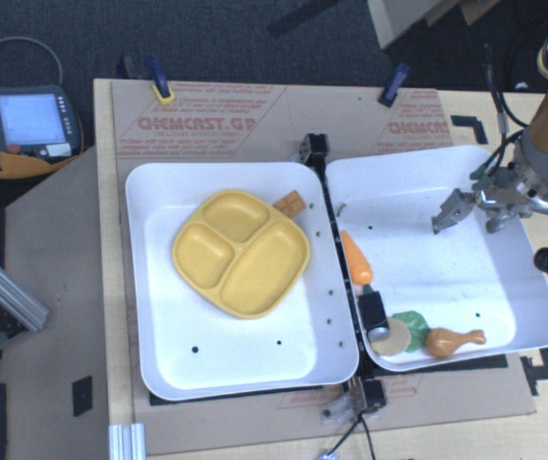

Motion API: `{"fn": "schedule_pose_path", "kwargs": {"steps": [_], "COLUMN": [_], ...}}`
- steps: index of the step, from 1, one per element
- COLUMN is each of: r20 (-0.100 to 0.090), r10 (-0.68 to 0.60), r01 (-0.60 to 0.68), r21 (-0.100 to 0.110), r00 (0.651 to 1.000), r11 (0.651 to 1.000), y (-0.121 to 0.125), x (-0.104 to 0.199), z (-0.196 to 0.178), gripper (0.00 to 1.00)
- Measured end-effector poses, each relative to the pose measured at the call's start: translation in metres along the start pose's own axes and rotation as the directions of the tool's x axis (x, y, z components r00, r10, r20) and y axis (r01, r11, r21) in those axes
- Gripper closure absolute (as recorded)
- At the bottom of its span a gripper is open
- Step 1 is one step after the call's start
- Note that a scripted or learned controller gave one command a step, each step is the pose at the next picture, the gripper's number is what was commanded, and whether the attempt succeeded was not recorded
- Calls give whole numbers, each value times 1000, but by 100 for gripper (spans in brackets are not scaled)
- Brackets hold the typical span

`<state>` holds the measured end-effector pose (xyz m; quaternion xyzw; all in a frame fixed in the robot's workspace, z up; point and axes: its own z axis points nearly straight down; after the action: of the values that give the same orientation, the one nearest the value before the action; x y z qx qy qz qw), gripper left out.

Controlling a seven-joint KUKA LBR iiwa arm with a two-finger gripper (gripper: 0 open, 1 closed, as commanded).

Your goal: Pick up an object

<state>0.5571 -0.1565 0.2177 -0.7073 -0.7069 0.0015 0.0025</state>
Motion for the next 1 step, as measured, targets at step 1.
{"fn": "schedule_pose_path", "kwargs": {"steps": [1], "r20": [-1], "r10": [1], "r01": [-1], "r21": [1], "r00": [1000], "r11": [1000], "y": [-7], "x": [-1], "z": [61], "gripper": [0]}}
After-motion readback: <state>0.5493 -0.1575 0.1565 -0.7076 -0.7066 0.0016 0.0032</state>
